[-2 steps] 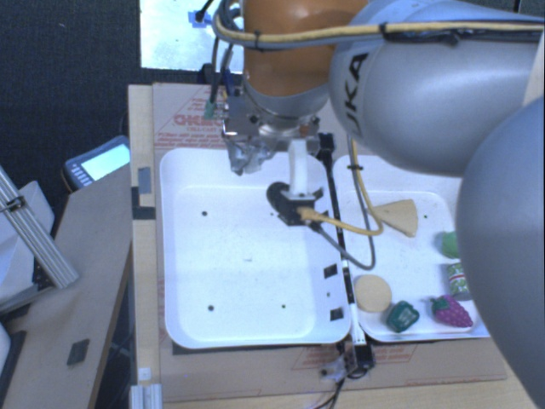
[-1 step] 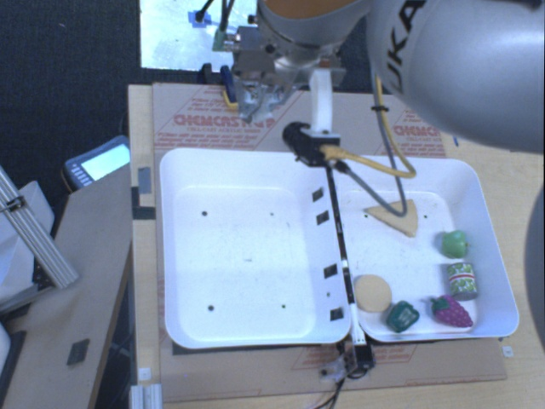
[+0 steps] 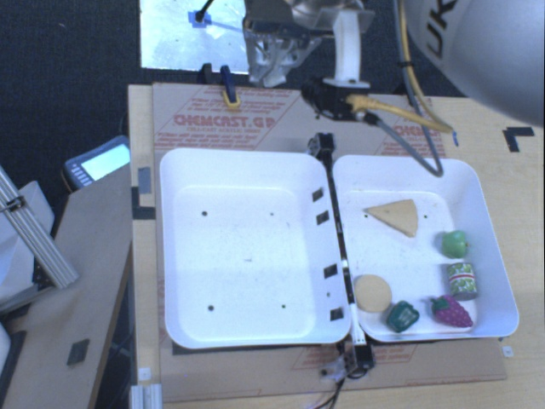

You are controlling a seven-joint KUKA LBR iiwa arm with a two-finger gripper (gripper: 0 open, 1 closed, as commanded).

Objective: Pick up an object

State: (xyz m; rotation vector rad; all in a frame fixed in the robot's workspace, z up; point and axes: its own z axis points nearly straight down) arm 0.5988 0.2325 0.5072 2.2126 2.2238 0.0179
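Beyond 2 white bins [image 3: 247, 164], the tool [image 3: 272, 62] hangs blurred and half cut off, its grip impossible to tell.

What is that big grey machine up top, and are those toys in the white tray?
That is a robot arm. A camera above the bench looks down on it. Its claw, called a gripper, hangs above the far edge of the bench, and I can see nothing between its fingers. Below are two white trays. The left tray has small dark dots on its floor. The right tray holds toy food: a yellow cheese wedge, a green apple, a small can, purple grapes, a dark green toy and a round cracker. The arm's job is picking one up.
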